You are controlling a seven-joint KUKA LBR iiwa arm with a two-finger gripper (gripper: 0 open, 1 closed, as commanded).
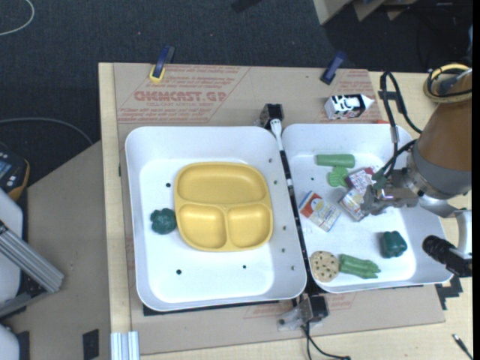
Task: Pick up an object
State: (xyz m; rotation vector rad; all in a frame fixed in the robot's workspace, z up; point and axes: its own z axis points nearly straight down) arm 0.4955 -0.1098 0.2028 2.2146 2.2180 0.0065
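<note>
The right bin (346,235) holds several small objects. A green cylinder (334,160) and a small green piece (337,177) lie at its back. A red and white wrapper (361,178) and a silvery packet (351,203) sit near the middle, with a white and red carton (319,210) to their left. My gripper (373,199) is low in this bin, right against the silvery packet's right side. At the front lie a dark green pepper (391,244), a speckled cookie (323,265) and a green pod (358,266).
In the left bin (150,171) rest a yellow divided plate (223,205) and a dark green broccoli piece (163,220). A black and white object (349,106) lies on the bench behind the right bin. Cables hang by the arm on the right.
</note>
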